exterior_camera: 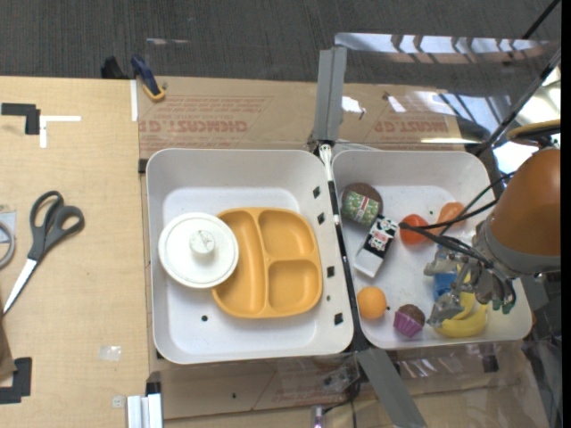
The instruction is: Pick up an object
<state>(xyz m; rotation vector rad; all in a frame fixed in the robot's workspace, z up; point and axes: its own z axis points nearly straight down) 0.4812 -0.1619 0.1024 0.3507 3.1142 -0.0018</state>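
With our gripper [459, 285] low in the right bin [419, 163], finger state unclear, the yellow banana [464, 322] lies just below it, so we should descend squarely over its middle.

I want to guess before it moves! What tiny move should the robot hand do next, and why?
Probably drop straight down a little onto the yellow banana. The gripper hangs right above it in the right bin, near the front corner, and nothing shows between its fingers. The orange ball and purple cupcake lie farther away to the side, so the banana looks easiest.
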